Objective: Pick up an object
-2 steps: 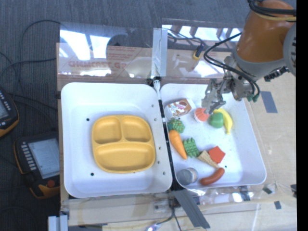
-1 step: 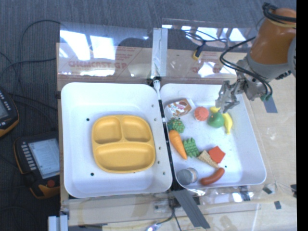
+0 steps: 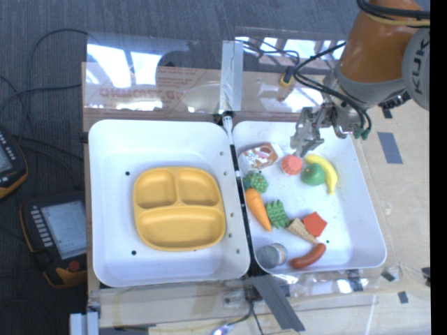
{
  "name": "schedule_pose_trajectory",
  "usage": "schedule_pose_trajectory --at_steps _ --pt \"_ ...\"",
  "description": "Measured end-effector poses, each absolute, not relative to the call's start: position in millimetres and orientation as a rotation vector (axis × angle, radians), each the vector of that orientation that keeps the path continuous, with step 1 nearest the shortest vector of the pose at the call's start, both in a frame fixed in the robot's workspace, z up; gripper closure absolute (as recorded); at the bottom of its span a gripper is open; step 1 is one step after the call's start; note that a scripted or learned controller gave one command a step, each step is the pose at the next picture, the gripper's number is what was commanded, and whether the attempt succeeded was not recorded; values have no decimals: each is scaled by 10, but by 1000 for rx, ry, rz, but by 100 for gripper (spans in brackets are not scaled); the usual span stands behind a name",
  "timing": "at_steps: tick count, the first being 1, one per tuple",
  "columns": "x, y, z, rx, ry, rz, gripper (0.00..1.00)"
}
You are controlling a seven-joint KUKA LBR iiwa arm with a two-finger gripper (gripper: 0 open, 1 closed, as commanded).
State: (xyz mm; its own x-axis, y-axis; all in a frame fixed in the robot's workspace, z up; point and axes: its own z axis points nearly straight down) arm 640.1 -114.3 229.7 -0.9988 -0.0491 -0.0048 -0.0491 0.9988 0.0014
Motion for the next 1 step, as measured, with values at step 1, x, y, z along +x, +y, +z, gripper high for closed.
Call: schedule_pose_trajectory --at_steps 1 --pt "5452 -969 1150 -63 3139 4 100"
